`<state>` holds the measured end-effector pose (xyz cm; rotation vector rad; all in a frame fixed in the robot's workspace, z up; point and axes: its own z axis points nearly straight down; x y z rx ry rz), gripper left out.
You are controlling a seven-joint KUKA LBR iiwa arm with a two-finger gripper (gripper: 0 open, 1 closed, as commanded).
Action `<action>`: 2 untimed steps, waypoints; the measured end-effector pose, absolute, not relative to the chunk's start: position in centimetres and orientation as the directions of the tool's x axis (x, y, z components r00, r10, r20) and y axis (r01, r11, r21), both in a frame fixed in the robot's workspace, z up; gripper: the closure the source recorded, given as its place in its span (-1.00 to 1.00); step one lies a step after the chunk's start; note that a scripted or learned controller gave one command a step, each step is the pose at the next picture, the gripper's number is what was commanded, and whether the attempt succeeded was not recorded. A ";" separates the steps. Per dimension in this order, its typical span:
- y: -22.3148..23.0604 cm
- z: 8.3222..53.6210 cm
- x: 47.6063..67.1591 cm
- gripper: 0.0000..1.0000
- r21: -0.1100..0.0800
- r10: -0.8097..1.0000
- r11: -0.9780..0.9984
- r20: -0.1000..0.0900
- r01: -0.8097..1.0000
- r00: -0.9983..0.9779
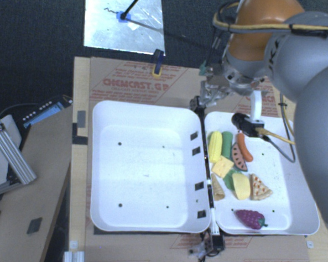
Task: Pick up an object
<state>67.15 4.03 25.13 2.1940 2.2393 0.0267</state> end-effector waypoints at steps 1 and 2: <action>9.8 40.5 67.0 1.00 0.021 1.000 0.013 0.005 1.000 -0.013; 18.0 44.6 66.8 1.00 0.007 1.000 0.011 0.003 1.000 -0.011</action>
